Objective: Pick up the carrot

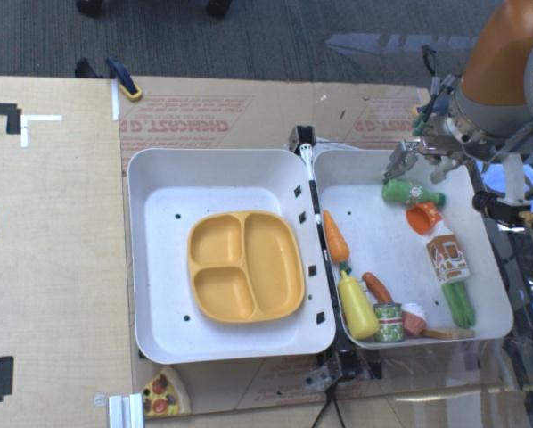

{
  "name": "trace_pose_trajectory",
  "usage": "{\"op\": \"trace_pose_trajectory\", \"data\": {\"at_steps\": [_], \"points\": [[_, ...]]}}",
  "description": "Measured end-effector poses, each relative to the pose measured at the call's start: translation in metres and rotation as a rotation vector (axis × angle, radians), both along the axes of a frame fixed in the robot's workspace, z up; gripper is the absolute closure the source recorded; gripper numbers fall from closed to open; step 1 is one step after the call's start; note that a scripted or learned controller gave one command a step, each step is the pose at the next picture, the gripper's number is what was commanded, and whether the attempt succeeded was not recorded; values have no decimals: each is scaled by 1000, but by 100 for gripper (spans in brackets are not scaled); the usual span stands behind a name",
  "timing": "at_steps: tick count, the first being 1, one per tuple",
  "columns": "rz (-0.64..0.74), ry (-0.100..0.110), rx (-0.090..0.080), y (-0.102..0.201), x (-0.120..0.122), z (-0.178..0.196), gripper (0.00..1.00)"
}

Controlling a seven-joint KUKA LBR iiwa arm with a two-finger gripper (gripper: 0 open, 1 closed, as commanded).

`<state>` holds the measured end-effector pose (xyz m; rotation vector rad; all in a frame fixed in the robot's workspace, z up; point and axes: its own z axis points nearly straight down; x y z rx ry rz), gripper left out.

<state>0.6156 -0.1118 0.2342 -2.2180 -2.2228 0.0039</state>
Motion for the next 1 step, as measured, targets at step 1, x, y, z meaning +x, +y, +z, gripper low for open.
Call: {"op": "trace_pose_trajectory", "data": {"at_steps": [1], "points": [[-47, -3, -1, 67, -28, 70, 0]]}}
